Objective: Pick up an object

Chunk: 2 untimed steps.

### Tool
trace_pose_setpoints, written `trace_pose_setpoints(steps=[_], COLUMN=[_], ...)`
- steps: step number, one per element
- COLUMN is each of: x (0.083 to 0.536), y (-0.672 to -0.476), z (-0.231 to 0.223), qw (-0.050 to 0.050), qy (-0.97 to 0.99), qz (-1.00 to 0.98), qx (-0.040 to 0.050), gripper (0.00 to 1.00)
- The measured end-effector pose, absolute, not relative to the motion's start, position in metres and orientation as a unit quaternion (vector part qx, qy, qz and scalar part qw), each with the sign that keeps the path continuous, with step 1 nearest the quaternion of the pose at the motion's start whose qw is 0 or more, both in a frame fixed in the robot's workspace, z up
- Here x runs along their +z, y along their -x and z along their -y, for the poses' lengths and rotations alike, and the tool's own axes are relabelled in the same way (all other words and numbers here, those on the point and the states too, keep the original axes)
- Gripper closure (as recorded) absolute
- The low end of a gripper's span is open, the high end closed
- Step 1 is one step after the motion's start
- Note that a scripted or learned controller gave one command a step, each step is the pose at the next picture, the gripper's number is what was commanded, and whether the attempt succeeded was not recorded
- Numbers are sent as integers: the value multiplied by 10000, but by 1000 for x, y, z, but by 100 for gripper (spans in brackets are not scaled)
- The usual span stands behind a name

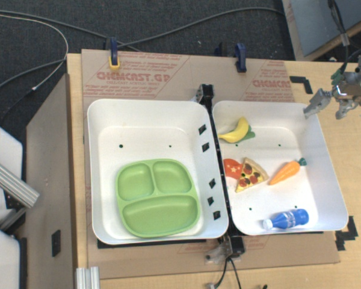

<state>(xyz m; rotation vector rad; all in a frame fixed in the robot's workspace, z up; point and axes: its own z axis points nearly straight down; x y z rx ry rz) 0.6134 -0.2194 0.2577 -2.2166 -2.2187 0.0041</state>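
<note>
While the pincer hangs at the far right, above the right bin's far corner, contents stand thus:

- Pincer: fingers spread, nothing between them.
- Left bin: green plate, three sections, near side.
- Right bin: banana at far left; pizza slice at middle, touching a red piece to its left; carrot just right of the pizza; blue bottle lying near the near edge.
- Desk: brown board, two clamps along the far edge.
</note>
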Motion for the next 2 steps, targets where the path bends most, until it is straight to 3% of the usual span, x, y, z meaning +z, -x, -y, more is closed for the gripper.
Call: trace_pose_setpoints(steps=[2], x=[149], y=[-623], z=[222], qw=[49], qy=[7064], qz=[7078], qx=[23], gripper=[0])
